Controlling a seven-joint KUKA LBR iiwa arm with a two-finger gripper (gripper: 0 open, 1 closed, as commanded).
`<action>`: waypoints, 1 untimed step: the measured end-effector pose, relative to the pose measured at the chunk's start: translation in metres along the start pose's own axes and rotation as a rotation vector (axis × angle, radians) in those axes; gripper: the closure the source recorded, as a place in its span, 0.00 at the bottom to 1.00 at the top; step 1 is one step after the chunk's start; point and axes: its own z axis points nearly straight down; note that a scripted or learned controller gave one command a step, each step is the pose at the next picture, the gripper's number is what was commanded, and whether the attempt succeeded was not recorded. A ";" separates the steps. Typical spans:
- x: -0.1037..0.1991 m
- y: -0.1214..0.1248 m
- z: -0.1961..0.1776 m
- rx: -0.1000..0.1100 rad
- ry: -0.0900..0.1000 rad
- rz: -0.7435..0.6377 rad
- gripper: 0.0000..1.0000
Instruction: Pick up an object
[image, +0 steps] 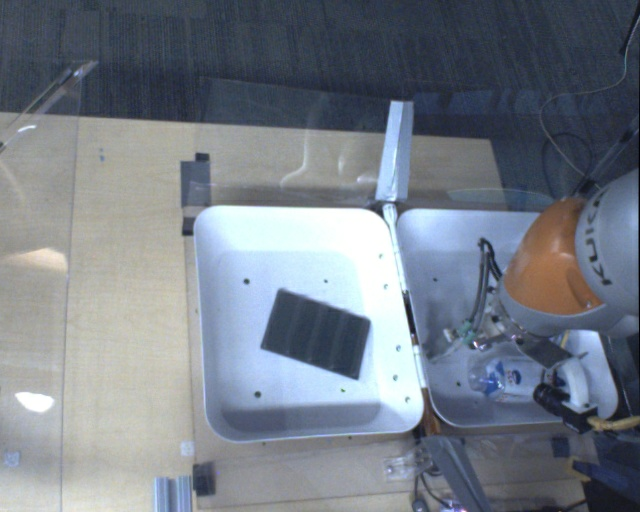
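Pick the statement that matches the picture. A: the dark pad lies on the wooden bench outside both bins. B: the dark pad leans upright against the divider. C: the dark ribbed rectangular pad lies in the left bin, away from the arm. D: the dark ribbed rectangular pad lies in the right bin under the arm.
C: the dark pad lies flat on the left bin floor, while the arm reaches over the right bin.

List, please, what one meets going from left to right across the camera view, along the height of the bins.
Left bin → dark ribbed rectangular pad → right bin → small clear item with blue marking → orange band of the arm.
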 end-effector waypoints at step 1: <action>0.008 -0.013 -0.081 0.005 0.005 -0.229 0.00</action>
